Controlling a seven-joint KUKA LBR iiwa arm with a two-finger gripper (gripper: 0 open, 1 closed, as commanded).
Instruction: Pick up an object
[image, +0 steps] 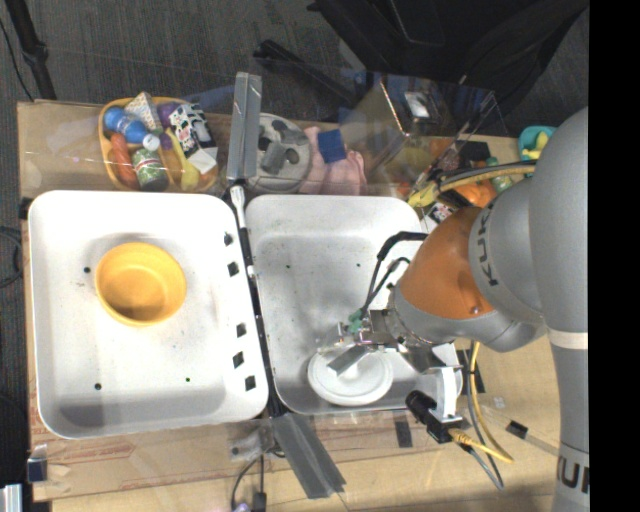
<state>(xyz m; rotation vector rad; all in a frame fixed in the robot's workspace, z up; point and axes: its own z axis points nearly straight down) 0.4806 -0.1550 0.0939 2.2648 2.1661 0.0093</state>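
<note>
Hand (350, 352) over white lid (350, 380); fingers hard to make out.

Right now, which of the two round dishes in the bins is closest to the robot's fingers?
The white dish in the right bin, right beneath the gripper. The yellow bowl sits alone in the left bin, far from the arm.

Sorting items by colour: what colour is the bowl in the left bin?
Yellow: the bowl, seen clearly in the camera view.
</note>
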